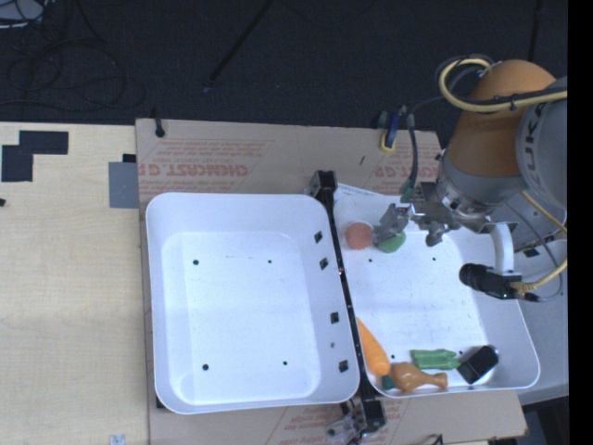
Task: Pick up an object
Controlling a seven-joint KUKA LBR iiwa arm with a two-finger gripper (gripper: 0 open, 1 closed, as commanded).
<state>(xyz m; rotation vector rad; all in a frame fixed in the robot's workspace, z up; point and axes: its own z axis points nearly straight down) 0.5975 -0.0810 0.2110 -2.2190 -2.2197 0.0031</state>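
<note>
Worktop (65, 276): pale wood, cardboard sheet (241, 156) under both bins.
Backdrop: dark, loose cables.
End effector (408, 222): over right bin (435, 286), far edge; finger state unclear.
Green object (391, 241): just beneath, beside pinkish ball (358, 235).

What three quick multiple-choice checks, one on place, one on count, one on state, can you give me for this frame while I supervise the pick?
1. Where is the gripper?
A. Over the left bin
B. At the far end of the right bin, by the green object
C. Off the bench

2. How many objects lie along the right bin's near edge?
A. Two
B. Six
C. Four

3. How does the pink ball sit?
A. On the bin floor, next to the green object
B. Lifted in the air
C. In the left bin

Answers:
1 B, the fingers end right at the green object.
2 C, the carrot, tan piece, green block and black object.
3 A, it rests near the divider.
</note>
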